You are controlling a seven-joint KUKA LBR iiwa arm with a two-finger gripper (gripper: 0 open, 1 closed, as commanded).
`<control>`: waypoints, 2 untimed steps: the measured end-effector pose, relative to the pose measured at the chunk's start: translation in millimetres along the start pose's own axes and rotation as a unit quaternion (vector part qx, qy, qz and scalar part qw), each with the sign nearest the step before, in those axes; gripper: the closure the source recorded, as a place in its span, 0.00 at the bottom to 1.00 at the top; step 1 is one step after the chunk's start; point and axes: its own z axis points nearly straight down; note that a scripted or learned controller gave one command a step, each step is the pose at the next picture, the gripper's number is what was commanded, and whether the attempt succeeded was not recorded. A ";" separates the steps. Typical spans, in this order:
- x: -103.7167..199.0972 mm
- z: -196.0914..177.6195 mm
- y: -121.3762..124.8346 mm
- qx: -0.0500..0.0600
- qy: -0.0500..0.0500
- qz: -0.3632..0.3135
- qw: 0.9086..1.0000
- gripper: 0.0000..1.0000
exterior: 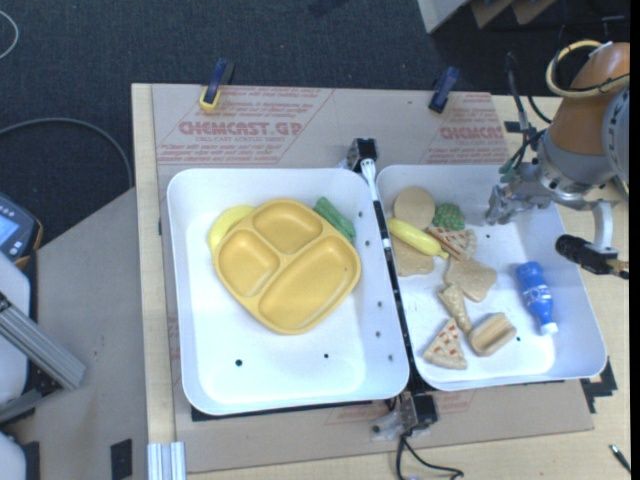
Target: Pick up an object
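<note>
Over right bin's far edge: pincer (508, 204) apparently empty, finger state unclear; nothing lifted yet, blue bottle (536, 295) nearby.

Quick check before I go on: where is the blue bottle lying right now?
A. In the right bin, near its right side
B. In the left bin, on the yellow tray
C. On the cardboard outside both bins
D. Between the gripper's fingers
A: the blue bottle lies flat on the floor of the right bin, toward its right side, apart from the gripper above it in the view.

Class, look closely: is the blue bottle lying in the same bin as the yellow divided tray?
No: the blue bottle lies in the right bin, the yellow tray in the left bin.
</note>
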 end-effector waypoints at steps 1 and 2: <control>-1.0 -64.1 6.3 -0.004 -0.001 0.001 1.000 1.00; -3.8 -116.3 -2.0 -0.004 -0.001 0.002 1.000 1.00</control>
